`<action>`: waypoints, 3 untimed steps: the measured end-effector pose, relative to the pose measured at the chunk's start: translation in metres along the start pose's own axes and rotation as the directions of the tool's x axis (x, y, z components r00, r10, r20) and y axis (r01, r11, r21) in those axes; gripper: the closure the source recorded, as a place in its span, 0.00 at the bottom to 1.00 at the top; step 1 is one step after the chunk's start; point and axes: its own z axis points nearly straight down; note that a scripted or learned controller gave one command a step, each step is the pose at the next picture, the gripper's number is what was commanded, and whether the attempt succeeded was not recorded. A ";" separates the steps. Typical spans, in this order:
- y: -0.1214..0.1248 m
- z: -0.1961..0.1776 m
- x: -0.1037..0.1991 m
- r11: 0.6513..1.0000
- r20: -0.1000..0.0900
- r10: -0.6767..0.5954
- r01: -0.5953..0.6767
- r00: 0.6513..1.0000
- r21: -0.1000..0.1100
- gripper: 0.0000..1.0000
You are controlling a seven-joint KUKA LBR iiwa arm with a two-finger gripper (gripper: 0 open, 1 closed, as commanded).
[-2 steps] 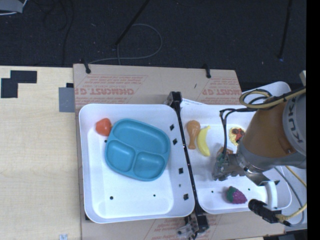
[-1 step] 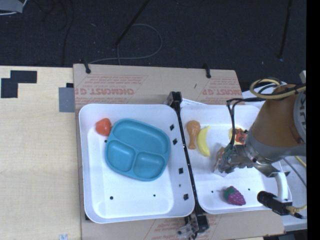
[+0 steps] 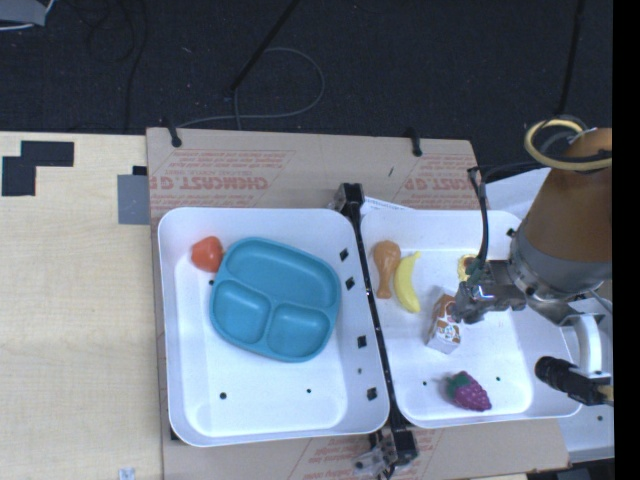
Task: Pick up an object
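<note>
In the right bin, a purple grape cluster lies nearest the front edge, toward the front right corner and apart from the other contents. Behind it, at mid-depth of the same bin, a small brown-and-white carton stands tilted, its upper end directly against the gripper. The gripper sits at the carton's top right, reaching in from the bin's right edge on the grey arm with its orange band. Its parts there appear dark and blurred, so whether the carton sits between them, and how wide the gripper stands, cannot be told. A yellow banana lies left of the carton, and a tan drumstick-shaped piece lies just beside the banana, close to the bin's left edge. A small yellow item is partly hidden behind the gripper. In the left bin, a blue three-compartment plate occupies the centre, tilted relative to the bin edges. An orange-red round fruit rests near the far left corner, touching or nearly touching the plate's rim. Both bins stand on a brown cardboard sheet.
</note>
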 end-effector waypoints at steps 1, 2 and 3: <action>0.000 -0.008 -0.001 1.000 -0.001 0.001 -0.001 1.000 0.005 1.00; 0.023 -0.015 0.048 1.000 -0.002 -0.004 0.004 1.000 0.004 1.00; 0.047 -0.015 0.089 1.000 -0.002 -0.003 0.003 1.000 0.005 1.00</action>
